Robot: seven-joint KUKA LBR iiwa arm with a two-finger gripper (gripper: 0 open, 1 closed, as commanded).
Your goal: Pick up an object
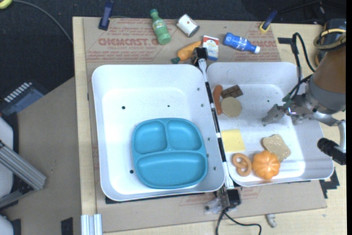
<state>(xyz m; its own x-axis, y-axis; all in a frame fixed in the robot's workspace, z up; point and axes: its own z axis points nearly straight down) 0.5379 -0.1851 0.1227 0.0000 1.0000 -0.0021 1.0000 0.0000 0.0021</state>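
Reaching in from the right, the arm point(330, 77) hangs its gripper point(276, 113) over the right bin point(247, 70), above bare floor near the bin's middle. Whether the fingers are spread or closed I cannot tell; they read as a small grey blur, and nothing is visibly between them.

The candidates lie around it in that bin: a bread slice point(276, 146) just below the gripper, an orange point(265, 165) in the near corner touching a pretzel point(241, 162), a cheese square point(232, 140) beside the divider, a round cookie point(231, 108) with a brown bar point(230, 91) above it and a sausage point(218, 97) along the divider. The left bin point(110, 85) holds a blue tray point(169, 152).

Risks, as I judge them: the gripper sits over a gap, so a straight descent would likely close on nothing. The cheese, bread and cookie lie flat and offer little edge, so fingers may slide over them. The orange is round and could roll off toward the wall or shove the pretzel aside. The sausage hugs the divider, leaving poor room for a finger on that side.
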